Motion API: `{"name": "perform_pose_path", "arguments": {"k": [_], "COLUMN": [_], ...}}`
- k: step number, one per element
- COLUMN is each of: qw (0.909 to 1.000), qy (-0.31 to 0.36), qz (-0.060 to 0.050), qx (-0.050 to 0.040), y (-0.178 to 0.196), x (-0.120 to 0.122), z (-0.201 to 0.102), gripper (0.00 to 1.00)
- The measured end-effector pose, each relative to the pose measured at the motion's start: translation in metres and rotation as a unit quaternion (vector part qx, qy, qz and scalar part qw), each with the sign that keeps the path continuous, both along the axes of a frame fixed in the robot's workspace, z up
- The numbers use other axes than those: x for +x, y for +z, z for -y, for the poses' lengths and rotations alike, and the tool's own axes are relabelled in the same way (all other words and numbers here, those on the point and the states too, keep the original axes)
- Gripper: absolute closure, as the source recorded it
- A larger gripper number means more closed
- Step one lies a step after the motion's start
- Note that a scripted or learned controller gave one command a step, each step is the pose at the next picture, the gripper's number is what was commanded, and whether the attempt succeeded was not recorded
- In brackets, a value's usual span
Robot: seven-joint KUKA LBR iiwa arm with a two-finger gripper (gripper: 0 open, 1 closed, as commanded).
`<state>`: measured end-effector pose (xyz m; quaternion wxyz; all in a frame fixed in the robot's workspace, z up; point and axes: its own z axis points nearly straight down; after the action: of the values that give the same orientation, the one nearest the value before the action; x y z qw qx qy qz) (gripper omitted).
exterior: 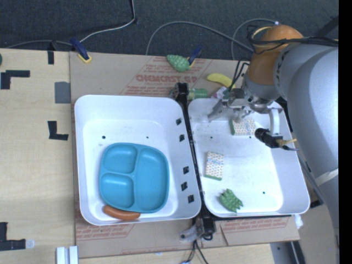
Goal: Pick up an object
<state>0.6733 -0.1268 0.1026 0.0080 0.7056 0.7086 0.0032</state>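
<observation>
Approach step. Gripper (234, 108) hangs at the right bin's (286, 202) far edge, just over a patterned packet (242, 127); finger state: cannot tell, nothing visibly held. Judgement: next move needs descent onto the packet, then closing.

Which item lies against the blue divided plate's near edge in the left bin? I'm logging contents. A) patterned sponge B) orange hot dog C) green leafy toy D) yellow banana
B: the orange hot dog sits at the blue divided plate's lower rim in the left bin.
</observation>
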Motion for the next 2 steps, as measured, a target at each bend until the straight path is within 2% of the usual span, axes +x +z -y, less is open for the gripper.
{"name": "perform_pose_path", "arguments": {"k": [2], "qw": [1.0], "qy": [-0.002], "qz": [0.0], "qx": [-0.0019], "y": [-0.0096], "x": [-0.0005], "z": [-0.0071], "gripper": [0.0]}}
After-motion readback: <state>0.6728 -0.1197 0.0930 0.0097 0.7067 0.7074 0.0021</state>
